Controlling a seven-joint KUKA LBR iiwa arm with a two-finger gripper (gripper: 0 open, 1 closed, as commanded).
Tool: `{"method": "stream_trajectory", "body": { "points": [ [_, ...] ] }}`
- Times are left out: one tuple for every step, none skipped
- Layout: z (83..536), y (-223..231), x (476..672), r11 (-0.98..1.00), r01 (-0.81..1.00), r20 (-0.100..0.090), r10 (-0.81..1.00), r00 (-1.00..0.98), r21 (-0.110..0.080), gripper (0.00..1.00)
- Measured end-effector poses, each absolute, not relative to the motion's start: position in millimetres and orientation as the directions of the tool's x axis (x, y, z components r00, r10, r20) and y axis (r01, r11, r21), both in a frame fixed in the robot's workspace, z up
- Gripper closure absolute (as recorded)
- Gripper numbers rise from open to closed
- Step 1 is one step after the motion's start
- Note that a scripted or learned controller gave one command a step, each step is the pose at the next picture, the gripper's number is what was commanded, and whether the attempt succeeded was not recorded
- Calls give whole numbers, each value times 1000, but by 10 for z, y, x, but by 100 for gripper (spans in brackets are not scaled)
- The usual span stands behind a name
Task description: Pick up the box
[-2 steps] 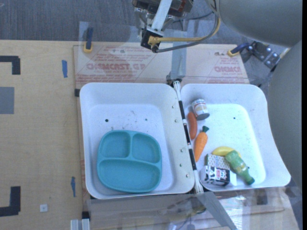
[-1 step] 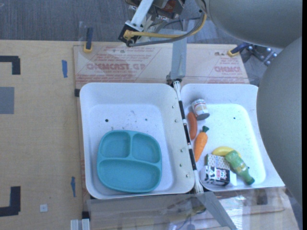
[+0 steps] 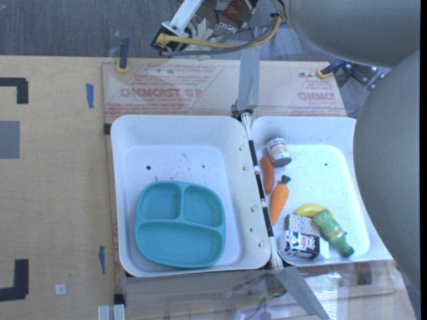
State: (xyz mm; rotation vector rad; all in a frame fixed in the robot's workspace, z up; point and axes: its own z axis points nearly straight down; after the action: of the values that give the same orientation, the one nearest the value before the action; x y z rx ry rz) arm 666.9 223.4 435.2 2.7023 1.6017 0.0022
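The box (image 3: 301, 237) is small, black and white with a red patch, and lies near the front edge of the right bin (image 3: 333, 157). It touches a green bottle (image 3: 333, 232) on its right. My gripper (image 3: 229, 4) is high up at the top of the view, beyond the back of both bins and far from the box. Nothing shows in its grasp.
In the right bin, two orange carrots (image 3: 267, 173) (image 3: 278, 201) lie along the left wall, a small can (image 3: 277, 151) stands at the back, and a yellow fruit (image 3: 309, 210) sits behind the box. The left bin (image 3: 173, 135) holds a teal divided plate (image 3: 180, 224).
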Motion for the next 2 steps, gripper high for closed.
{"method": "stream_trajectory", "body": {
  "points": [
    [4352, 2235, 6669, -587, 809, 2, 809, 587, 1, 100],
    [2537, 2223, 6669, -703, 711, -1, 711, 703, -2, 100]
  ]
}}
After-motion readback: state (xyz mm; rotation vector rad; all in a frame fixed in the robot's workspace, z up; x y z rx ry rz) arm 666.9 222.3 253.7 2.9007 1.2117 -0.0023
